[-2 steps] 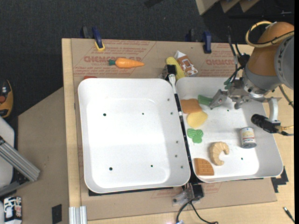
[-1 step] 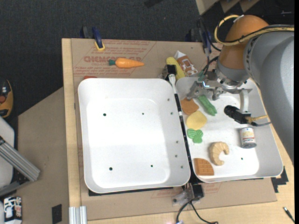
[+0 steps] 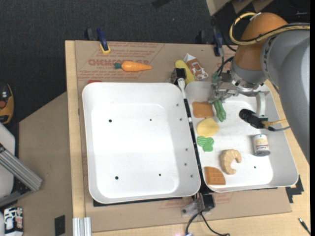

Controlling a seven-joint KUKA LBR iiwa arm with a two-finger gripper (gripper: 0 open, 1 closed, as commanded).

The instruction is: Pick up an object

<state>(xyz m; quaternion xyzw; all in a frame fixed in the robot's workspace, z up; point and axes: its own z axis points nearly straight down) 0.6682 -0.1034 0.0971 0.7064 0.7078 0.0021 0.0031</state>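
Observation:
My gripper (image 3: 218, 95) is low over the far left part of the right bin (image 3: 283, 173). A long green vegetable (image 3: 220, 111) lies slanted just below it, its upper end meeting the gripper's tip. Left of that sits an orange-brown bread slice (image 3: 202, 109), with a yellow piece (image 3: 207, 127) and a green leafy piece (image 3: 205, 143) in front of it. A croissant (image 3: 230, 160), a waffle-like biscuit (image 3: 214, 175) and a small can (image 3: 261, 144) lie nearer the front.
The left bin (image 3: 93, 132) stands beside it, across a dark divider. On the board behind the bins lie a carrot (image 3: 134, 66), a yellow item (image 3: 182, 69) and a brown-and-white packet (image 3: 197, 69). The arm's bulk fills the upper right.

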